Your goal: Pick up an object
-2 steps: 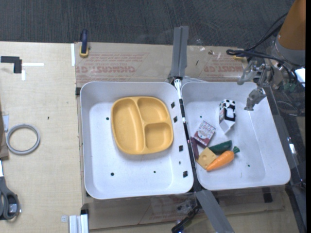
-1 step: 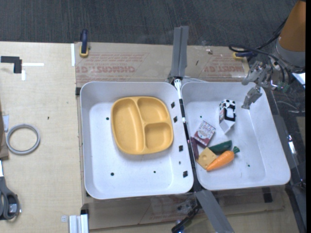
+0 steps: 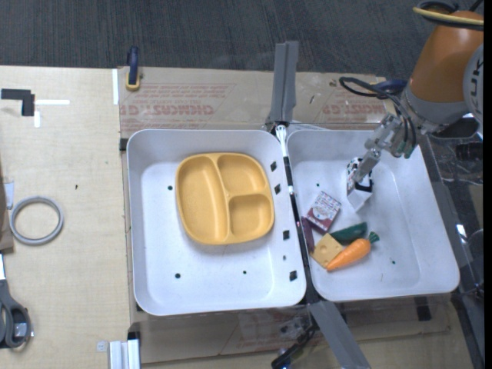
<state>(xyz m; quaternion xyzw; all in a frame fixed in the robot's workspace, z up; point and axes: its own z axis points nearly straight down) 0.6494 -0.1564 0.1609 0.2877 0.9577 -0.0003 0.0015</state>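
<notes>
Two bins: gripper (image 3: 360, 177) low in right bin (image 3: 430, 229), finger state cannot be told; carrot (image 3: 350, 254), small box (image 3: 324, 210) nearby; yellow divided plate (image 3: 224, 197) left.

Robotics lab: plywood bench (image 3: 61, 152), two white bins (image 3: 146, 229), tape roll (image 3: 34, 220), clamp (image 3: 133, 68).

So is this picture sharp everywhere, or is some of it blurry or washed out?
In the camera view, the yellow plate and toy carrot look crisp under even light with soft shadows; the gripper looks slightly smeared, and the white bins are bright but not glaring.
</notes>
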